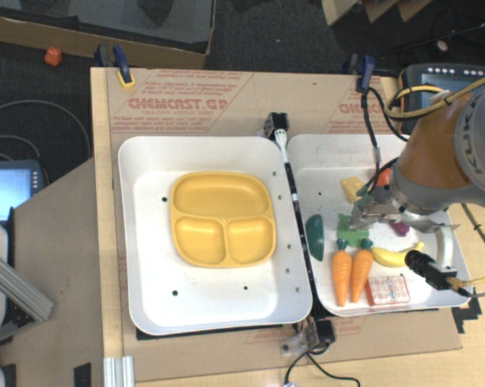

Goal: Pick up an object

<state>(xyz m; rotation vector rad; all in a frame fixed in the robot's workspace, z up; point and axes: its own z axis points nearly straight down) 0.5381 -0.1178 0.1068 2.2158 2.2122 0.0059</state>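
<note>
My gripper [362, 218] hangs low in the right bin [323, 156], right above a small green toy [354, 238]; the view does not show any contact with it. Just in front of the toy stand two orange carrots [350, 275] side by side. A yellow banana [390, 256] lies to their right, and a dark green leaf-shaped piece [315, 236] lies near the bin's left wall. A pale yellow wedge [352, 188] sits behind the gripper. A small purple piece [400, 229] shows at the gripper's right.
A pink-red packet [387, 290] lies at the right bin's front edge. The left bin [146, 240] holds a yellow divided plate [223, 218]. The arm's orange band [440, 156] covers the right bin's back right part.
</note>
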